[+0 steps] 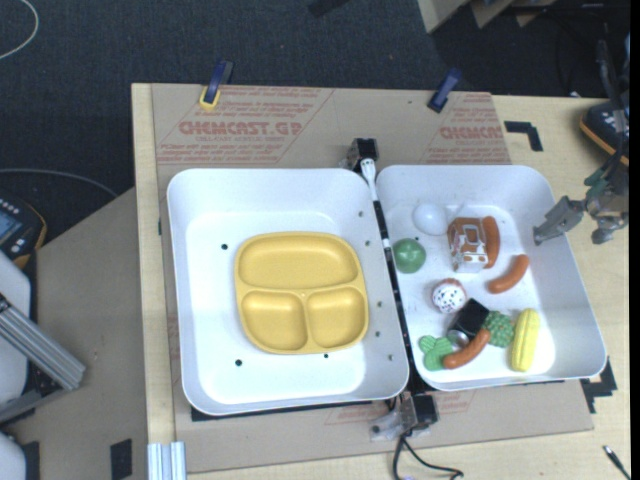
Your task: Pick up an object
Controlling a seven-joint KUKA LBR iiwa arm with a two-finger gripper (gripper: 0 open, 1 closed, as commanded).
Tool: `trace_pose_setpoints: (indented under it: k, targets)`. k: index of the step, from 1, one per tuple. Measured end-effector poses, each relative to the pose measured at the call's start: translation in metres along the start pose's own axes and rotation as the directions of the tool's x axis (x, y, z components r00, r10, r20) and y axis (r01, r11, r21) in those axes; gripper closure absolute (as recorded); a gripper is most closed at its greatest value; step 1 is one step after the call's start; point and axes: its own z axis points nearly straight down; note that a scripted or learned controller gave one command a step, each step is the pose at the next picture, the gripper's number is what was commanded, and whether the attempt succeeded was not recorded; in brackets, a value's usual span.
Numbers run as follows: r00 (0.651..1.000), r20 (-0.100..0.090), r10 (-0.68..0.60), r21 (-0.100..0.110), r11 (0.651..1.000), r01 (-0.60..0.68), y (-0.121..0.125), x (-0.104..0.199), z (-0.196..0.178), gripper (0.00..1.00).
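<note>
at the near rim of the right bin (575,298), a cluster is seen: the yellow corn cob (524,340) at about 5 o'clock in the bin, its long axis running near to far, roughly 6 to 12; beside it toward 9 o'clock a green block (499,327), a black block (467,319), an orange sausage (468,349) lying aslant from 8 to 2 o'clock, and a green toy (435,349). just beyond, a spotted ball (449,295) is found, and a second sausage (508,273) is laid with its long axis from 8 to 2 o'clock, clear of its neighbours. farther on, a brown and white toy (472,243) and a green ball (408,256) are seen, then a white ball (430,216) toward 12 o'clock. the left bin (195,268) is occupied by a yellow divided tray (300,290).

the gripper (580,218) is held at the bin's 3 o'clock rim, above the wall, with nothing between its fingers; whether the jaws are spread or pressed together cannot be told.

the approach step is judged to be in hand; no object is yet chosen by contact. the second sausage is judged the nearest free target. for the next move, the gripper would need to be carried toward 8 o'clock, lowered, and its fingers set across the sausage's short axis.
</note>
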Motion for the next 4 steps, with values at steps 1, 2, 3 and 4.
trace_pose_setpoints:
  k: [1, 2, 3, 4]
  targets:
    - [1.000, 0.003, -0.004, -0.012, 1.000, 0.004, 0.002, 0.001, -0.007, 0.00]
    - [1.000, 0.000, -0.003, -0.005, 1.000, 0.003, 0.004, 0.004, 0.057, 0.00]
    - [1.000, 0.000, -0.003, -0.005, 1.000, 0.003, 0.006, -0.003, 0.118, 0.00]
    - [1.000, 0.000, -0.004, -0.005, 1.000, 0.004, 0.005, -0.002, 0.172, 0.00]
